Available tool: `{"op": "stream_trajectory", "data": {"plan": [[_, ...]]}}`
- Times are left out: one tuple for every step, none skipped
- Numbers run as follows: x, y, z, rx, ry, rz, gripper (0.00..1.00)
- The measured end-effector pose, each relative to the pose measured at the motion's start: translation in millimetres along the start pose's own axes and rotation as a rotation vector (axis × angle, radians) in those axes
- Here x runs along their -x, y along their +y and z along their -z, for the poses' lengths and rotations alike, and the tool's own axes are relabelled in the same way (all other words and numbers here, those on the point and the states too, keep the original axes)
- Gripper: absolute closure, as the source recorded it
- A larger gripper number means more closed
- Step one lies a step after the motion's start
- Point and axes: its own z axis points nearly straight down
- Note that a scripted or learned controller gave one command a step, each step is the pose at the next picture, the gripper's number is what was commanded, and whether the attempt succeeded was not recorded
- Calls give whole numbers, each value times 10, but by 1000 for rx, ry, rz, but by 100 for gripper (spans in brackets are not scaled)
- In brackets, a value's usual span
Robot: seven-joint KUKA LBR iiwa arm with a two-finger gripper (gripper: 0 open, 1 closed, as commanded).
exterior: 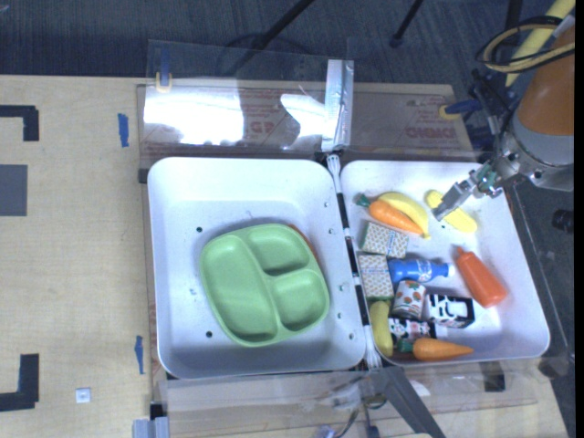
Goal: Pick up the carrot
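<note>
**On the bench: two white bins, arm over the right one**

Camera view, left to right.

- Left bin [173,199]: shallow, white, with rounded corners. Holds one green compartment plate [265,284] with three sections, lying flat towards the near side, tilted slightly off the bin's axis.
- Right bin [525,290]: shallow, white, touching the left bin along a shared edge. Contents are crowded along its left side and near edge.
  - Carrot [396,214]: orange with a green top, lying at a slant in the far-left part of the bin, its top pointing far-left. It rests against a yellow banana [408,204] just behind it.
  - Second carrot [440,348]: orange, lying along the near edge, tip pointing right.
  - Two patterned sachets [386,240], one behind the other, beside the bin's left wall.
  - Blue and white bottle [417,270], lying on its side, mid-bin.
  - Black and white carton [450,309], near the second carrot.
  - Yellow item [380,326], upright-long, at the near-left corner; type unclear.
  - Orange bottle [481,278], lying at a slant, right of centre.
  - Yellow piece [460,219], partly under the fingers.
- Gripper [443,206]: reaching in from the far right, slanted down and leftward, just right of the banana and the far carrot. Its fingers appear close together with nothing visible between them; the carrot lies free in the bin.
</note>
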Motion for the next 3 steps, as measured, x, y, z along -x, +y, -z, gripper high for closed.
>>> {"op": "stream_trajectory", "data": {"plan": [[-217,-384,-696,-4,4,-201,0],[-329,-678,-882,5,-4,-155,0],[-425,84,-68,1,0,102,0]]}}
